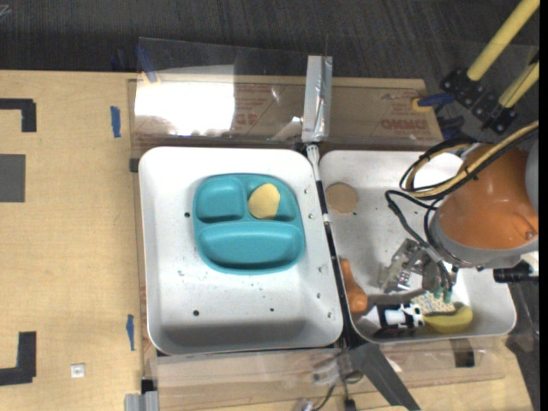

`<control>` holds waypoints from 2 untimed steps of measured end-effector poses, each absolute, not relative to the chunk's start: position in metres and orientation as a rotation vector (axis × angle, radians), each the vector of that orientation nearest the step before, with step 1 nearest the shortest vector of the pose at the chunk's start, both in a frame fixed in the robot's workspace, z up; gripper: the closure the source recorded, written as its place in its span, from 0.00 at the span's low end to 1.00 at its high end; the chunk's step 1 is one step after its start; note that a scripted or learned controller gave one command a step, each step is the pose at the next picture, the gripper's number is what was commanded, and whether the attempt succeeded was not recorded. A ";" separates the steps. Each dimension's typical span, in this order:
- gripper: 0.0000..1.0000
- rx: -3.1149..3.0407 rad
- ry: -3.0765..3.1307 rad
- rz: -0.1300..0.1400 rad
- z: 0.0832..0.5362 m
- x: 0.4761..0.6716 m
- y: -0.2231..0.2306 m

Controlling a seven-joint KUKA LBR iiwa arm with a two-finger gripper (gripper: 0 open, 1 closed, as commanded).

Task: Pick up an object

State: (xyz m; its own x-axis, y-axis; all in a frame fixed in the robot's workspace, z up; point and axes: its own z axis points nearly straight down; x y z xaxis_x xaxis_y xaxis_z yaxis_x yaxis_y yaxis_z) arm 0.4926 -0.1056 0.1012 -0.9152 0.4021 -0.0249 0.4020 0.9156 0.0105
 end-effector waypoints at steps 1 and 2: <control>1.00 0.127 3.129 0.001 0.187 0.482 -0.074; 1.00 -0.468 3.090 -0.005 0.275 0.482 -0.069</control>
State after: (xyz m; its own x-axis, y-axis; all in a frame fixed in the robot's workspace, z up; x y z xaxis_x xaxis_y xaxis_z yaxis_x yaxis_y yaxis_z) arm 0.4824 -0.0691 0.2753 -0.9549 -0.2964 -0.0153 -0.2963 0.9551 -0.0058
